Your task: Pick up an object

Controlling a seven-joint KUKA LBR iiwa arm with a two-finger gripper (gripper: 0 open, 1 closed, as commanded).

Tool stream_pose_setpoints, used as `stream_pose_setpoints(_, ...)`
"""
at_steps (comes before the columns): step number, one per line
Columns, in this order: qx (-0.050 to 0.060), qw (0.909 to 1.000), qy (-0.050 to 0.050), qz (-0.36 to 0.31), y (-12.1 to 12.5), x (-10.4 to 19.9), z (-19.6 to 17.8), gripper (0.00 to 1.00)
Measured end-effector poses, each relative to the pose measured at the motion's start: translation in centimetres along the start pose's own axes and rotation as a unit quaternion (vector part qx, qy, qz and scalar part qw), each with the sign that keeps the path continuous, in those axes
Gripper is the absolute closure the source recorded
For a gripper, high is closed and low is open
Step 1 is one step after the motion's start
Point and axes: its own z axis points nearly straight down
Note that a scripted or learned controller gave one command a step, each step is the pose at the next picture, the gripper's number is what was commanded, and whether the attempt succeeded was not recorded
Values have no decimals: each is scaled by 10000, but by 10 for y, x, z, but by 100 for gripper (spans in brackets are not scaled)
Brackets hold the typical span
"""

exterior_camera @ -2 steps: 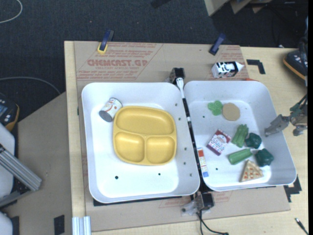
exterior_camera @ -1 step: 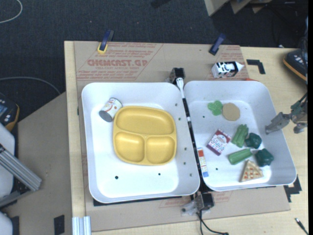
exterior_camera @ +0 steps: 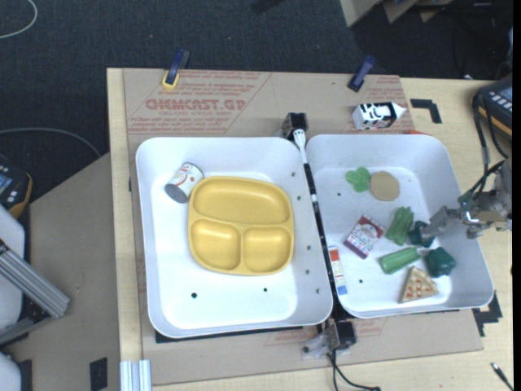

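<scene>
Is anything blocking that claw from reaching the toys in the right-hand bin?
Nothing visible does. The gripper is already over the right bin, right beside the dark green piece and the green cylinder, with no object in between.

Small toys (exterior_camera: 402, 259) in right bin (exterior_camera: 342, 173)

Desk (exterior_camera: 244, 96) topped with tan cardboard sheet, red "CHEMCAST" print near the back edge. Two shallow white bins sit on it side by side, touching at the middle: left bin (exterior_camera: 163, 300), right bin (exterior_camera: 431, 149). Yellow clamp (exterior_camera: 172, 70) at back left edge, blue clamp (exterior_camera: 361, 73) at back right. Small black-and-white carton (exterior_camera: 378, 115) lies on the desk just behind the right bin. Black bracket (exterior_camera: 295, 125) at the bins' back seam.
</scene>
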Motion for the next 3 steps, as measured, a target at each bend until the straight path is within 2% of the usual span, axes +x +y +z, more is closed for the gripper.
stream_pose_setpoints(1, 1, 10000, 2, -2, 0, 8, 62, 0)
stream_pose_setpoints(2, -55, 10000, -13, 8, 3, 8, 92, 0)
stream_pose_setpoints(3, -77, 10000, -25, 4, 3, 8, 80, 100)
